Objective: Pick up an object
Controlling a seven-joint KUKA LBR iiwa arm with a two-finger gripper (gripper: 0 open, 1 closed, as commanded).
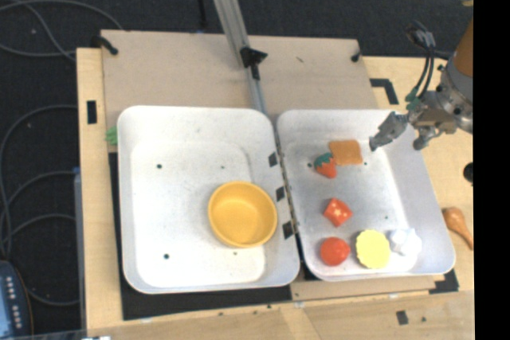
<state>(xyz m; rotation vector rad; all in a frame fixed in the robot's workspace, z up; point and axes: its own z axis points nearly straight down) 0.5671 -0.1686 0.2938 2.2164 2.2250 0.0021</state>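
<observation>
My gripper [405, 133] hovers over the upper right corner of the right bin [422, 195], fingers spread open with nothing between them. Just left of it lies an orange-tan block [345, 152], with a small red and green strawberry-like piece [324, 166] beside that. Lower in the same bin sit a red cube [337, 212], a red ball [335, 251], a yellow disc [372, 248] and a small white object [404, 241].
The left bin [159, 171] holds a yellow bowl [242, 213]. A metal pole [227, 0] rises from the bench behind the bins. An orange item [456, 224] lies on the bench right of the right bin.
</observation>
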